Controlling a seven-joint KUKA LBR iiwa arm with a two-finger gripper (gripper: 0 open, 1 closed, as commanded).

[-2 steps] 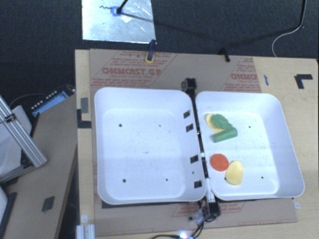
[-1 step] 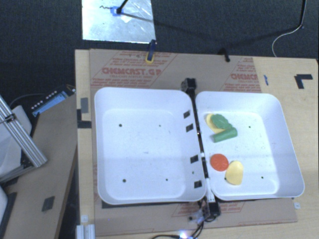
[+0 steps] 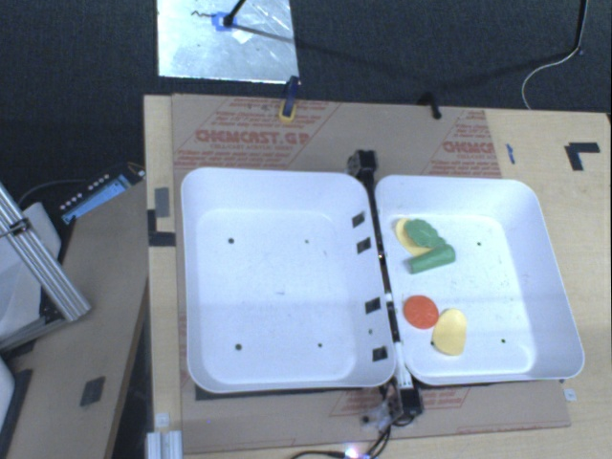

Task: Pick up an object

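The right bin (image 3: 535, 256) holds several small objects near its left side. A green rounded piece (image 3: 421, 230) lies over a pale yellow piece (image 3: 405, 237), and a green cylinder (image 3: 431, 257) lies just below them. Nearer the front, an orange-red round object (image 3: 421, 312) sits beside a yellow lemon-shaped object (image 3: 450, 332), the two almost touching.
The left bin (image 3: 277, 275) stands beside the right one, joined along a black clipped seam (image 3: 379, 275). Both rest on a cardboard sheet (image 3: 258, 137). A shiny metal plate (image 3: 225, 25) lies at the back, and an aluminium frame (image 3: 38, 266) stands at far left.
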